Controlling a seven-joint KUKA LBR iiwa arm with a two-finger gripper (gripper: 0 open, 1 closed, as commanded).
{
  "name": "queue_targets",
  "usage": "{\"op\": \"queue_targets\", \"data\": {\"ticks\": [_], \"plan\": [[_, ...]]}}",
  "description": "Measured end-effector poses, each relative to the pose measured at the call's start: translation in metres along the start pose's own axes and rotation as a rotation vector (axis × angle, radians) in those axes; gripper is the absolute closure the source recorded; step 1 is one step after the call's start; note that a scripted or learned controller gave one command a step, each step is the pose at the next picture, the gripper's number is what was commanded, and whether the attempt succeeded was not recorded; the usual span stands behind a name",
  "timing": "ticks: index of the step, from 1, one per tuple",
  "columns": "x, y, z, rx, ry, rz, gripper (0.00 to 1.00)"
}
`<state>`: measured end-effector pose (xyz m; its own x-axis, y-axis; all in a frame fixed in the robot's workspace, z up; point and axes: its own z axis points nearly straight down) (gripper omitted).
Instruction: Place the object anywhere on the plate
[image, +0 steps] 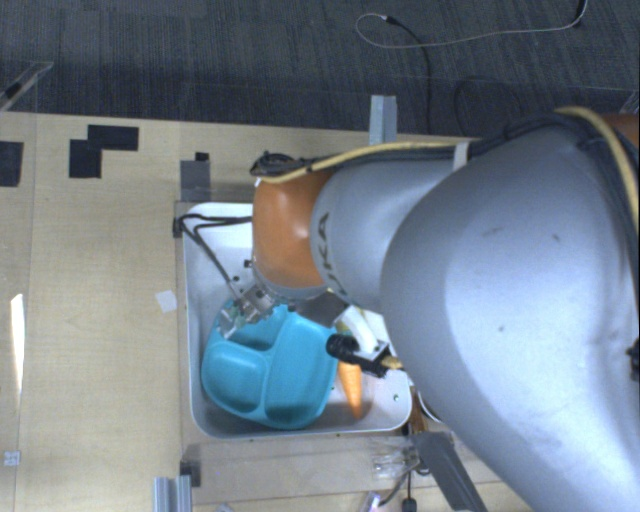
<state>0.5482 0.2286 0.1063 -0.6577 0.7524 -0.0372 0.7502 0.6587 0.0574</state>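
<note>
Fingers cannot be judged spread or pressed together; the gripper (240, 312) is a blurred metallic shape at the blue plate's (268, 375) upper-left rim. At centre frame the grey arm (480, 270) covers much of the white bin (195, 395). Right of the plate and well apart from the gripper, an orange carrot-like object (351, 390) lies on the bin floor.

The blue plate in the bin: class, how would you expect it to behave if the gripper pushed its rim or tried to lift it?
The blue plate looks moulded and divided, so probably stiff. Its smooth, glossy surface suggests it may slip. It seems to lie tilted against the bin, so a push on the rim might rock or slide it.
</note>
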Motion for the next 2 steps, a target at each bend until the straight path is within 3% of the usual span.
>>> {"op": "queue_targets", "data": {"ticks": [1, 2], "plan": [[-0.092, 0.074, 0.021, 0.071, 0.045, 0.056, 0.00], [-0.059, 0.045, 0.017, 0.052, 0.000, 0.558, 0.00]]}}
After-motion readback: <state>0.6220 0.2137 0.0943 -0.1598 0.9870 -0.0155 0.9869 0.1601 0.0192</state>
